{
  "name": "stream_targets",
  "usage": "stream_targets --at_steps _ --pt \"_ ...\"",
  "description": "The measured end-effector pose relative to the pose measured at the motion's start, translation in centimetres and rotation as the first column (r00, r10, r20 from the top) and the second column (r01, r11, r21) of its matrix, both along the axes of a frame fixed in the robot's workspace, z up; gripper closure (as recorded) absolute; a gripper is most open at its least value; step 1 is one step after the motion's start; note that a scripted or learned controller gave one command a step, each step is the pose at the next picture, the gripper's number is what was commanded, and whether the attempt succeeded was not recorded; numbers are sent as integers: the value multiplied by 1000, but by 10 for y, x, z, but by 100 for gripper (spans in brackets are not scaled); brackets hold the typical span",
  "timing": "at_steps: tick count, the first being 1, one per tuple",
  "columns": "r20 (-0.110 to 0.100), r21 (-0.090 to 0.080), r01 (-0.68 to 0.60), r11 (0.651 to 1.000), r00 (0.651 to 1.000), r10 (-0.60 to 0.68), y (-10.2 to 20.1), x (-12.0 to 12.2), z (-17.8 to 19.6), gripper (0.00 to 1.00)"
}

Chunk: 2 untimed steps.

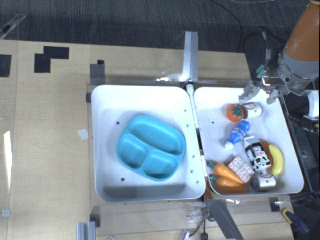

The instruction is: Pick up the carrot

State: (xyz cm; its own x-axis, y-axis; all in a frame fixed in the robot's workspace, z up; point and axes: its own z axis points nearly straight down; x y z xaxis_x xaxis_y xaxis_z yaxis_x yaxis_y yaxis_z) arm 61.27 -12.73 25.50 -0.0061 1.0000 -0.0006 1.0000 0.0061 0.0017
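The carrot [226, 173], orange with a green tip, lies in the near left corner of the right bin [295, 134], against a second orange piece [233, 186] just in front of it. My gripper [261, 94] hovers over the far edge of that bin, well away from the carrot. Its two fingers [248, 92] are spread open with nothing between them. The grey wrist with its orange band reaches in from the upper right.
A tomato-like toy [236, 113] and a blue bottle [238, 133] lie below the gripper. A banana [276, 160], a black-and-white toy [257, 156] and a checkered packet [241, 168] crowd beside the carrot. A blue divided plate [150, 146] sits in the left bin [105, 134].
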Motion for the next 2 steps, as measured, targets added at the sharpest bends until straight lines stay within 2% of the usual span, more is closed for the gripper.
stream_targets --at_steps 1,2 --pt "-1 0 38 999 999 -38 16 -86 -67 0" --pt "13 -2 -80 997 997 80 29 -121 -166 0"
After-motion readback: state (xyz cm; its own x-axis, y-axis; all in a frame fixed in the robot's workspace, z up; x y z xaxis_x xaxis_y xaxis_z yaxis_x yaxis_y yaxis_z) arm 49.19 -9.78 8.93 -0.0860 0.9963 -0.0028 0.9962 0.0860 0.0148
